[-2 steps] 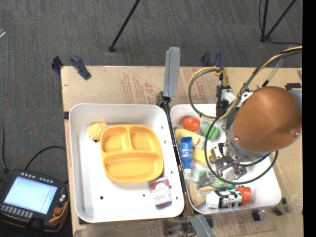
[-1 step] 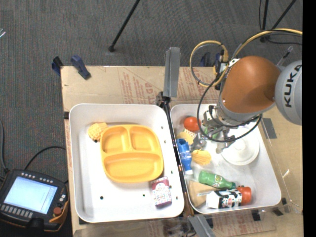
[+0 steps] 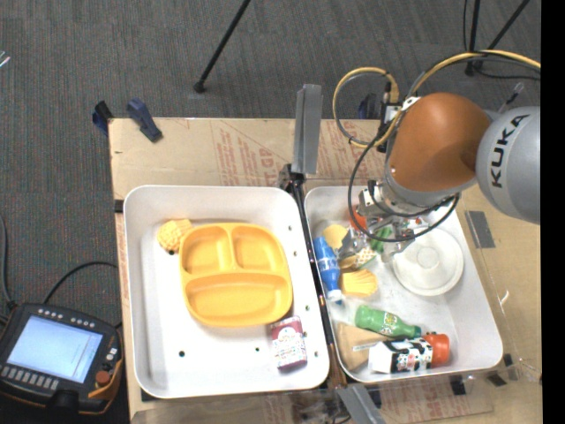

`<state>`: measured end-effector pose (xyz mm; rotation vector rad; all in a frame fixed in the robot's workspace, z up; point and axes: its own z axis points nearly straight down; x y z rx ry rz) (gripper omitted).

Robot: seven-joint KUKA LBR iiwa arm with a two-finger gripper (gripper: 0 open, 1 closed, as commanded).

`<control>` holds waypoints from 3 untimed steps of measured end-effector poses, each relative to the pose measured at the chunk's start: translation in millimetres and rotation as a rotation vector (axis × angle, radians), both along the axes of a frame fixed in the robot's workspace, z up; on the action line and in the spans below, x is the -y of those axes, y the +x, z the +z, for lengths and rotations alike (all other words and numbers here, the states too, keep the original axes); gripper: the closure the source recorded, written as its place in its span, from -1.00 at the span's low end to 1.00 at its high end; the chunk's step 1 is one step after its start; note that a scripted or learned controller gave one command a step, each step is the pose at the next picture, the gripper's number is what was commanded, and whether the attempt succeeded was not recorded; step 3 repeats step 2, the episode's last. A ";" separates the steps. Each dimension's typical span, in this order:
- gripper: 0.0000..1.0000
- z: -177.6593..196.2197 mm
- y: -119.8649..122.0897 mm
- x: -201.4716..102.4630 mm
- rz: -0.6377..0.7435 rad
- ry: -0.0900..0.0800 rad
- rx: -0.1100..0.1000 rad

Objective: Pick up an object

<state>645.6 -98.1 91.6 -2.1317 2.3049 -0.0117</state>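
Reaching in from the right with the arm (image 3: 437, 144) bent over the right bin (image 3: 481, 312), and carrying the gripper (image 3: 378, 235) low near that bin's far-left corner. Impossible to tell whether open, closed or gripping anything: hidden under the orange wrist and a tangle of cables. Probably set there because of the crowding below: a blue bottle (image 3: 327, 268) lying along the left wall, a yellow piece (image 3: 359, 283) just beside it, and more small yellow bits right under the tool, too jumbled to name. Likeliest pick, judging by nearness: the yellow piece or one of those bits. Hard to enter cleanly, with neighbours touching and the wall close. Easier prospects elsewhere in the same bin: a white bowl (image 3: 430, 263) toward the right edge, standing free; a green bottle (image 3: 387, 322) lying on its side near the middle; a black-and-white carton (image 3: 402, 356) against the near edge. Well apart, in the left bin (image 3: 150, 325): a yellow tray (image 3: 237, 272) across the middle, a knobbly yellow toy (image 3: 173, 233) at its far-left corner, a pink box (image 3: 288, 343) at its near-right corner. No lift yet to judge by; task not visibly done.
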 end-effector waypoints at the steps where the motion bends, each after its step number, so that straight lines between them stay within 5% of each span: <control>1: -1.00 1.1 -5.2 -1.4 0.032 0.001 0.004; 3: -1.00 0.8 -12.1 -0.2 0.042 0.003 0.003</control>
